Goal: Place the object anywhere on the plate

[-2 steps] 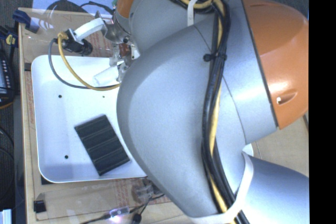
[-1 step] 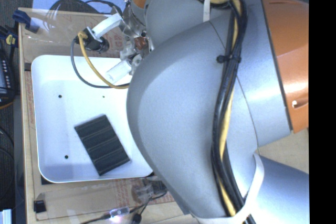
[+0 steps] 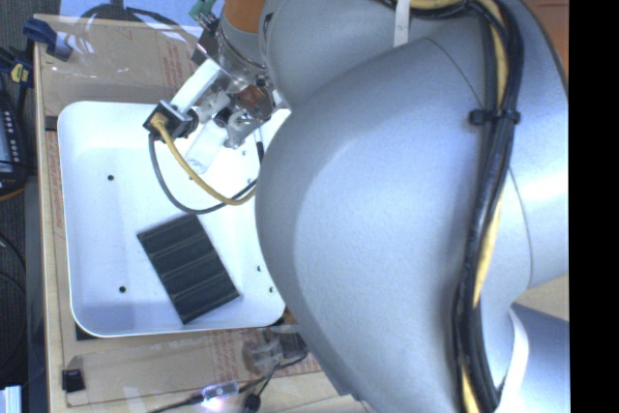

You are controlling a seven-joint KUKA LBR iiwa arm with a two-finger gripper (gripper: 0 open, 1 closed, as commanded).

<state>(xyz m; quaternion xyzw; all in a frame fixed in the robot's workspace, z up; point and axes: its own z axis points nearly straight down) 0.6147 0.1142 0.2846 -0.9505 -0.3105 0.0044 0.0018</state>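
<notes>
The gripper [image 3: 208, 126] hung over the upper part of the white bin [image 3: 87, 208], under the orange band and grey wrist of the arm [image 3: 406, 208]. I could not tell its state, because brackets and a yellow cable loop [image 3: 193, 193] covered that area. Nothing was seen held there.

Below the gripper, well apart from it, a dark ribbed rectangular slab [image 3: 189, 266] lay flat on the bin floor, in the lower-middle part, near the bottom wall. This was probably the task's object, but I could not be sure; a plate I could not make out in this view.

Handling, as I judged: the slab looked stiff and thin, approx. light, not fragile. The ribs gave some grip, but being so flat it left little height for a pinch from above. Best hold, imo, was across the short width, near the middle, w/ the pincer set along the ribs' crossing direction.

Its long axis ran diagonally, from upper-left to lower-right in the view. The ribs ran approx. along that same axis. No end looked different from the other.
</notes>
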